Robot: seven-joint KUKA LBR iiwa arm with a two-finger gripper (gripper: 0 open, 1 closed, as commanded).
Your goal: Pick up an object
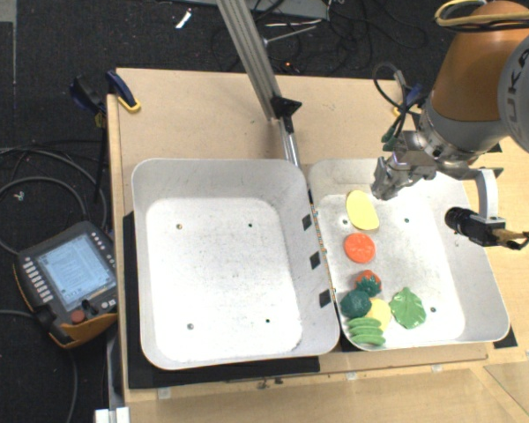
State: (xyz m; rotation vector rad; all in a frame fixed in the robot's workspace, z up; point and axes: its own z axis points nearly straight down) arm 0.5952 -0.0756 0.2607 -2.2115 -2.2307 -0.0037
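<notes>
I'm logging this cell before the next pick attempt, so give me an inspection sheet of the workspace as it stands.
Surface: wooden bench bearing a left bin and a right bin.
Job's things: in the right bin, a yellow piece, an orange-red ball, a dark green piece, a green leaf, a green pod.
Clutter: nothing seen.
Grippers: gripper above the right bin's far end, beside the yellow piece, holding nothing visible.
Cables: on the dark floor beyond the bench.
Surroundings: teach pendant at left.
</notes>
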